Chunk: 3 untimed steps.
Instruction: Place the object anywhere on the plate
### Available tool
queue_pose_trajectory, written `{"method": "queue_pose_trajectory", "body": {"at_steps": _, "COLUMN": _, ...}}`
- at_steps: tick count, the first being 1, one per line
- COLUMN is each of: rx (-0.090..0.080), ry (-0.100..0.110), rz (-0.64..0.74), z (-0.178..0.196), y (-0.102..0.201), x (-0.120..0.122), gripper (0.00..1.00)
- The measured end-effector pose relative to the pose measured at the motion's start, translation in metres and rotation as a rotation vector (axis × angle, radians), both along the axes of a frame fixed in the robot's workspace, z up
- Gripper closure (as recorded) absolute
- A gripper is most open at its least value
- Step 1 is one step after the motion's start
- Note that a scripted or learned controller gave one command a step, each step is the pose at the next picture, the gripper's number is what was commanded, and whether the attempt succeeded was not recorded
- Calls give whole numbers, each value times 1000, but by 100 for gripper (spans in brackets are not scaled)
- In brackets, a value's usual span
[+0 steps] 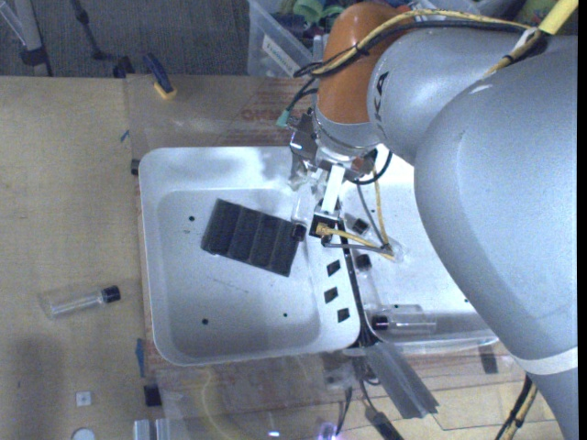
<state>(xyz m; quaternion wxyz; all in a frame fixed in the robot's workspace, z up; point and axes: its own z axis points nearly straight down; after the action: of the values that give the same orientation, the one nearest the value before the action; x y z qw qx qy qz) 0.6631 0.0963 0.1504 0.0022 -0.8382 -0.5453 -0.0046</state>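
Note:
A black ribbed rectangular plate (249, 236) lies flat in the left white bin (174, 191), a little tilted, near the bin's middle. My gripper (312, 216) hangs from the orange-banded wrist (353, 71) over the bin's right side, just at the plate's right edge. Its tip is touching or nearly touching that edge. I cannot make out any object in the gripper. Yellow and black cables (362, 238) loop off the gripper to the right.
The grey arm covers most of the right bin (431, 287). A small clear vial with a black cap (81, 298) lies on the bench to the left. At the back stands a clear box of coloured items (303, 7), with a blue clamp (158, 76) nearby.

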Motion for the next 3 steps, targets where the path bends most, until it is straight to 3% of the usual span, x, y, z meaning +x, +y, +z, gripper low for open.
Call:
{"method": "queue_pose_trajectory", "body": {"at_steps": 1, "rx": -7, "ry": 7, "rz": -279, "z": -2, "y": 130, "x": -16, "gripper": 100}}
{"method": "queue_pose_trajectory", "body": {"at_steps": 2, "rx": -9, "ry": 1, "rz": 321, "z": 68, "y": 129, "x": -18, "gripper": 100}}
{"method": "queue_pose_trajectory", "body": {"at_steps": 3, "rx": -8, "ry": 7, "rz": 44, "z": -49, "y": 129, "x": 1, "gripper": 100}}
